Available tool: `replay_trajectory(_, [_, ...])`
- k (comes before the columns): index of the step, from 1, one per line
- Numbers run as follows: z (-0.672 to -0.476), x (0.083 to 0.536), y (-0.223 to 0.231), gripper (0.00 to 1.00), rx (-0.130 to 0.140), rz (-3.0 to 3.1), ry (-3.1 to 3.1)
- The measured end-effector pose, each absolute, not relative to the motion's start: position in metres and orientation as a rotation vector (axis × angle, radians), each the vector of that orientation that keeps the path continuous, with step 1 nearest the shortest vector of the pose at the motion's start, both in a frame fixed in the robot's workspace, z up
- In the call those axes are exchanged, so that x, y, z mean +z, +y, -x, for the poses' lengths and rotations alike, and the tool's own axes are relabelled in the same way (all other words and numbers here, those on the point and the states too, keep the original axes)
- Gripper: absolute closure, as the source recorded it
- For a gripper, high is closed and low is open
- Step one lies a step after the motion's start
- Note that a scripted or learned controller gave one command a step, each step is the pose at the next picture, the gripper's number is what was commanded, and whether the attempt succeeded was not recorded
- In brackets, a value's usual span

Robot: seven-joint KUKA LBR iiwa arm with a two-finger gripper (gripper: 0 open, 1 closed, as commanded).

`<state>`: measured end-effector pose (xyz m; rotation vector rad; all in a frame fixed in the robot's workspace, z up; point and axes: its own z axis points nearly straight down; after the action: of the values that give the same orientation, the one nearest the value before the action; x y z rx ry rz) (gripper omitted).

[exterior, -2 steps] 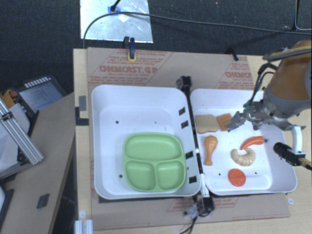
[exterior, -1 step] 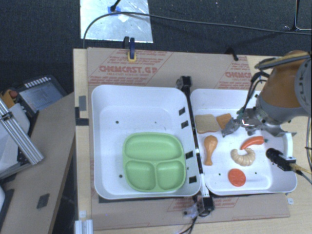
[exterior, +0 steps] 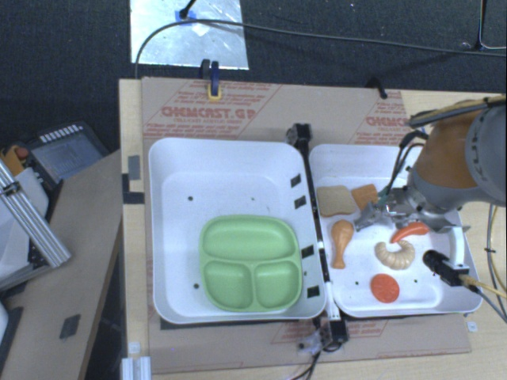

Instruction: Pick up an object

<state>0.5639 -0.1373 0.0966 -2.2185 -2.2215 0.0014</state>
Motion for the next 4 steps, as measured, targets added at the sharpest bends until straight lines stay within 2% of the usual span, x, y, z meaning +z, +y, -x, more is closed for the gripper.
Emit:
replay_trajectory(1, [-0.564, 0.084, -0.137, 0.00, 0.000, 2.219, -2.222])
replay_trajectory(2, [-0.565, 0.096, -0.137, 1.00, -0.003, 2.221, -2.226])
replay_trajectory(3, [-0.574, 0.153, -0.145, 1.00, -0.006, 2.223, -2.230])
replay_trajectory(4, [-0.574, 0.213, -0.155, 1.00, -0.006, 2.224, -2.230])
